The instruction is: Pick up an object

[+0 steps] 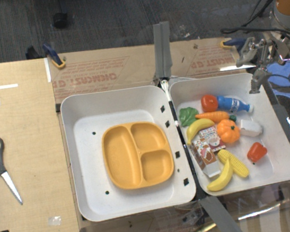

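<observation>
Hovering over the far right corner of the right bin (285,141), the gripper (259,72) carried nothing that could be seen, and whether its jaws were spread or pressed together could not be told from this slant. Two white bins sat side by side on the surface (22,157); the left bin (80,148) held a single yellow divided tray (138,154), while the right one held all the candidates for picking, crowded toward its left half. Counted from large to small, there were two bananas (221,177) (the second (199,127) lay higher up), one snack box (207,149), one blue bottle (234,104), one ear of corn (236,162), one carrot (213,115), one orange pumpkin (228,132), one green leafy piece (188,115), one white block (250,127), one tomato (209,102) and one red pepper (256,151). The chief risk, as I judged it, was the crowding: banana, box, pumpkin and corn touched or overlapped, so a descent there could have caught two things or pushed one aside. Rounded plastic shapes would probably have slipped from a pinch. The red pepper, lying apart, looked the safest choice, though close to the bin's near wall.
</observation>
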